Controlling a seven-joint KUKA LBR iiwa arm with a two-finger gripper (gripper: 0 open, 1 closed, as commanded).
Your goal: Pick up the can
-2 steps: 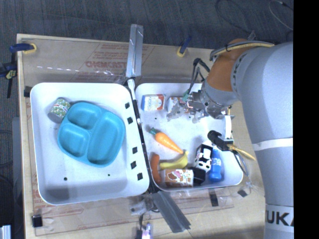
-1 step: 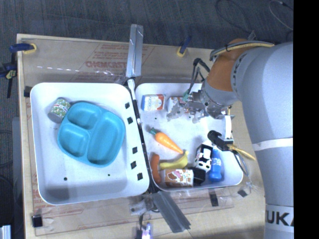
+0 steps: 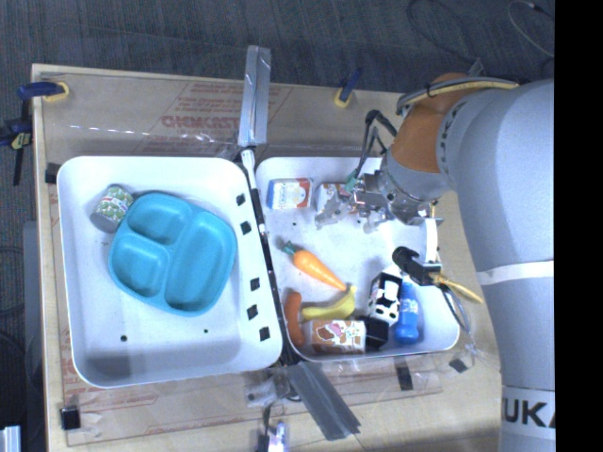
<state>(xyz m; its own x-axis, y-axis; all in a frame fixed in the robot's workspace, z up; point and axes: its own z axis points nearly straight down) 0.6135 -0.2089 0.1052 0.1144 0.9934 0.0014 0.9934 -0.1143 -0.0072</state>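
A pale wooden bench (image 3: 141,102) with red printed lettering stands on dark grey carpet (image 3: 188,12), blue clamps (image 3: 38,90) gripping its edge

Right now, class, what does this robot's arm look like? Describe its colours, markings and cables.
The arm is bulky, rounded and pale grey, with an orange band above the wrist. Thin cables loop beside that band. Pale letters mark its base. The tool is small, metallic and grey.

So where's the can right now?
The can lies in the left bin, in its far left corner, against the blue tray.
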